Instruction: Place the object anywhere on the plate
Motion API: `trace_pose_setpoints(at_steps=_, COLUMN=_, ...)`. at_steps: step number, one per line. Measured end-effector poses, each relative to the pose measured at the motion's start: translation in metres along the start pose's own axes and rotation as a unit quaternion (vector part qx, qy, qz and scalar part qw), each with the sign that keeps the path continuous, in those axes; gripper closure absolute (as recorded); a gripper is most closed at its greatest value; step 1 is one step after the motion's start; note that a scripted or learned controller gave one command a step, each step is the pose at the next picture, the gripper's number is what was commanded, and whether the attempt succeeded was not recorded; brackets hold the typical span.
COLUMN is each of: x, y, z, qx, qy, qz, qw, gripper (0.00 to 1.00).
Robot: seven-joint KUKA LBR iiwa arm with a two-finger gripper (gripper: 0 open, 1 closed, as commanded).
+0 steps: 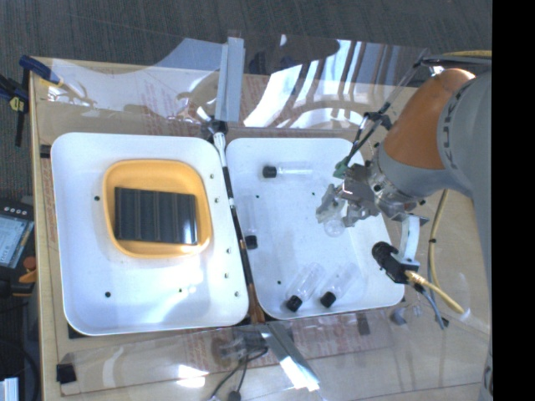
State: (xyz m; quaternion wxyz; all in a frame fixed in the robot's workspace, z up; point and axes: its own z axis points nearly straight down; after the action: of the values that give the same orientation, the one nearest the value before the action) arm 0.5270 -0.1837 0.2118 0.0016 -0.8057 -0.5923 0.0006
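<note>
A yellow plate (155, 178) with a dark ridged centre lies in the left bin (75, 282). Three clear vials with black caps lie in the right bin (284, 241): one at the back left (282, 172), two side by side near the front edge (303, 292) (336, 289). My gripper (338, 209) hangs low over the right side of the right bin, far from the plate. Something pale and translucent (333, 220) shows just under the gripper; whether it is held is unclear.
A black divider rail (236, 215) runs between the two bins. A grey upright bar (230, 78) stands behind them. Cables and a black fitting (391, 261) hang off the arm over the right bin's front right corner.
</note>
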Motion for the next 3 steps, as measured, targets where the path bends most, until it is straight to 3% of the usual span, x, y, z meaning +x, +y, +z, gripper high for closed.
trace_pose_setpoints(at_steps=1, x=0.0, y=0.0, z=0.0, qx=0.0, qy=0.0, qz=0.0, qw=1.0, gripper=0.0)
trace_pose_setpoints(at_steps=2, x=0.014, y=-0.024, z=0.008, qx=0.002, qy=0.0, qz=-0.153, qw=0.9882, gripper=0.0)
trace_pose_setpoints(at_steps=3, x=0.088, y=-0.036, z=0.02, qx=0.0, qy=0.0, qz=-0.319, qw=0.9478, gripper=0.0)
